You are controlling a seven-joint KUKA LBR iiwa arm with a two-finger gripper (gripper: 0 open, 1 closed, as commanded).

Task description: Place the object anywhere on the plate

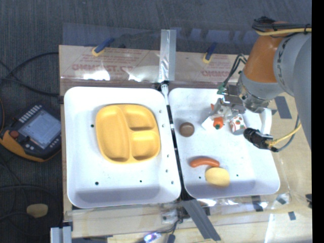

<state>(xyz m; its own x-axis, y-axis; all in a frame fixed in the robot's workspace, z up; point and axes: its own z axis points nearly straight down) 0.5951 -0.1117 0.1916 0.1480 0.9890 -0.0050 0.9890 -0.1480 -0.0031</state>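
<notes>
Low over the right bin (263,184), tool (226,110); cannot tell whether spread or closed. Just beneath the tool, a small orange-and-white toy (218,122). Probably light, hard, a little slick: best pinched across its narrow middle. Well away from the tool, across the divider, yellow sectioned plate (126,133).

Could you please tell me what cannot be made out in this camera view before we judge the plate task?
- The tool: its fingers are blurred against the right bin, so open or shut cannot be told.
- The small orange and white bits beneath it: too small to identify.
- The arm: cut off by the right edge.
- The handheld pendant's screen: too small to read.
</notes>
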